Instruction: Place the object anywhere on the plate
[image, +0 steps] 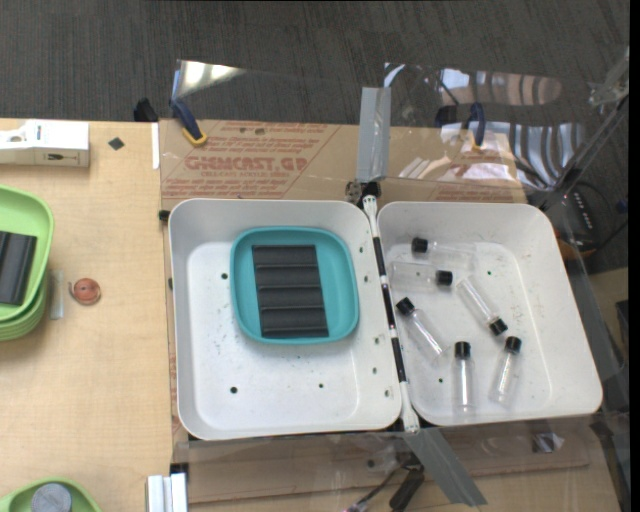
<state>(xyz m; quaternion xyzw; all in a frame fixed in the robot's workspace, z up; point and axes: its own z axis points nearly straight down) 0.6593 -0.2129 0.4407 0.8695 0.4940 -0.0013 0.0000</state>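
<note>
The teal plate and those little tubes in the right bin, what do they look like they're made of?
Teal plate: likely moulded plastic, smooth with a soft sheen, holding a dark ribbed insert. Tubes: clear glass or plastic, see-through bodies with black caps; which one is hard to tell.

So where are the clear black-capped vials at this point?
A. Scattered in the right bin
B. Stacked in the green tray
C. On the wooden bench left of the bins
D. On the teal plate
A. The vials lie loose on the floor of the right bin, while the teal plate sits in the left bin holding only its dark ribbed insert.
</note>
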